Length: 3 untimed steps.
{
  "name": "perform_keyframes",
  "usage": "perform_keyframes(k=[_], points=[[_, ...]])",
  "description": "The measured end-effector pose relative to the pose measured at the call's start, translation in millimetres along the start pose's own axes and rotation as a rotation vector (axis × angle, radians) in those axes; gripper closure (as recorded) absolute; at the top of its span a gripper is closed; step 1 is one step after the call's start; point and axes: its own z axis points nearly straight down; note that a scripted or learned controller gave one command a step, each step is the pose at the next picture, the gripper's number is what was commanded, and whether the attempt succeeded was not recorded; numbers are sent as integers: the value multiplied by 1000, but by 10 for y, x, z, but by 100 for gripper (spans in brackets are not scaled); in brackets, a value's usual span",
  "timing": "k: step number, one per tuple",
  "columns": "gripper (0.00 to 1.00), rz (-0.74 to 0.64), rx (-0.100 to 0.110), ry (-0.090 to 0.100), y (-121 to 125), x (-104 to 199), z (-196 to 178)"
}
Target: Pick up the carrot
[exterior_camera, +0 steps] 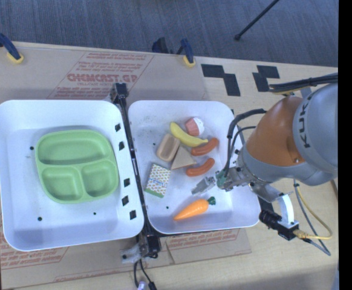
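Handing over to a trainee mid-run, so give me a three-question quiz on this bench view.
1. True or false: the orange toy carrot with a green top lies in the right white bin.
2. What sits in the left white bin? A) green three-compartment plastic tray B) a blue bowl C) a red cup
3. Fill in: the arm's hand is above the carrot in this view, nearer the two red toy ____.

Key: 1 true; 2 A; 3 sausages.
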Motion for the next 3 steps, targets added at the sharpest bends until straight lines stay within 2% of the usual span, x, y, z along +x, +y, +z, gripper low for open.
perform_keyframes(k=[1,2,3], points=[[0,-179,2,3,-15,-49,438],[100,-182,2,4,-10,-50,338],[0,-182,3,4,-11,-49,338]])
